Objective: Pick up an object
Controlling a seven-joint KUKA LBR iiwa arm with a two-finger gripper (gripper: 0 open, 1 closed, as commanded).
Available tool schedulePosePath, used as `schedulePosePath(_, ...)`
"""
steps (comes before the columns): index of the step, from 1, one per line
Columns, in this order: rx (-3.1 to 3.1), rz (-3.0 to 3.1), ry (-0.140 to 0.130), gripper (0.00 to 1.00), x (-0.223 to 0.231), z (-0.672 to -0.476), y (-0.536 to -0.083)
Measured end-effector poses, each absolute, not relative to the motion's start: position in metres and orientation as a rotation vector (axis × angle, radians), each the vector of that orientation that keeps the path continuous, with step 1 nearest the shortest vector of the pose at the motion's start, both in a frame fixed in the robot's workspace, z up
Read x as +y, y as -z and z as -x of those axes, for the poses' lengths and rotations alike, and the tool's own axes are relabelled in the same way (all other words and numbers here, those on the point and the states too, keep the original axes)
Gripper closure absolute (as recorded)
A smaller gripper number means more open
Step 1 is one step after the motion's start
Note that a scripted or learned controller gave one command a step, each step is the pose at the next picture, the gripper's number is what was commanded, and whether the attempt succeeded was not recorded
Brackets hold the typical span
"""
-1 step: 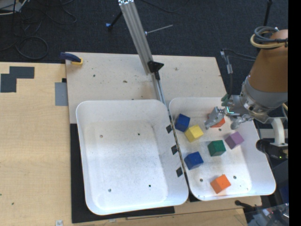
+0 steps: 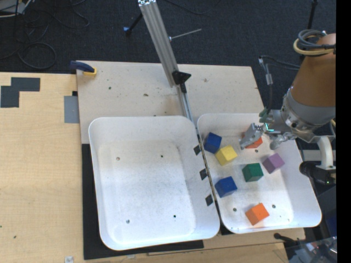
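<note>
Seen from above at a slant, a desk [image 2: 38,147] carries two shallow white bins side by side. The left bin [image 2: 104,136] is the larger in the picture; the right bin [image 2: 307,212] holds several small coloured blocks and serves as the landmark here.

The grey arm with its orange band [image 2: 315,81] reaches in over the right bin's far right corner. Its jaws [image 2: 262,136] hang low over the far part of that bin, just above a small red-orange object [image 2: 253,143]. How far apart the jaws stand cannot be told, nor whether they grip the object, which is partly hidden beneath them.

Inside the right bin, a blue cube [image 2: 213,142] sits near the far left corner, with a yellow cube [image 2: 226,155] just beside it toward the centre. A green cube [image 2: 252,172] lies near the middle, and a purple cube [image 2: 273,162] is just to its right. A second blue cube [image 2: 225,186] rests by the left wall, nearer the front. An orange cube [image 2: 256,213] lies near the front edge.

Behind the bins, a slanted metal bar [image 2: 162,37] rises from the desk near the right bin's far left corner.
</note>
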State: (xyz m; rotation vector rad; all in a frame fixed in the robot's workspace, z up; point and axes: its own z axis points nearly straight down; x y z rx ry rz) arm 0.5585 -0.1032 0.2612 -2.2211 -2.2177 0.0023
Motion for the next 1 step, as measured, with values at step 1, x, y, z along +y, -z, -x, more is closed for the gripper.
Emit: schedulePosePath(1,-2.214,2.218,-0.008,0.0,-0.0962,-0.5654,-0.2046)
